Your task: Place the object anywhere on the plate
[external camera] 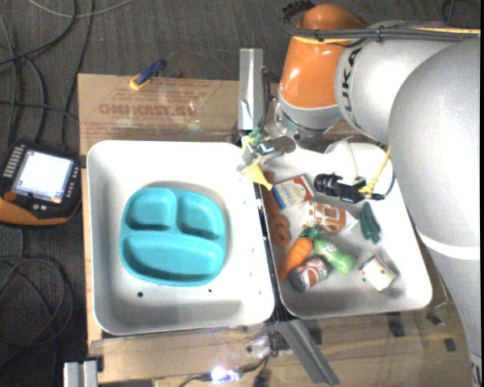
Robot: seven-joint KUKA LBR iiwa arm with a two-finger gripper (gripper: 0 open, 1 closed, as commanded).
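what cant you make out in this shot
- Gripper: small and partly under the orange wrist in the camera view; whether it grips anything cannot be told.
- Right bin: its far right part is covered by the grey arm, so anything lying there is hidden.
- Toy pile: the carrot and can read clearly; the small packets around them are too small to identify.
- Plate: fully visible in the left bin.

Plate (175, 236): smooth turquoise plastic, slight sheen. Bins (105, 297): smooth white plastic. Arm casing (436, 111): glossy grey; wrist band (310, 63): glossy orange.
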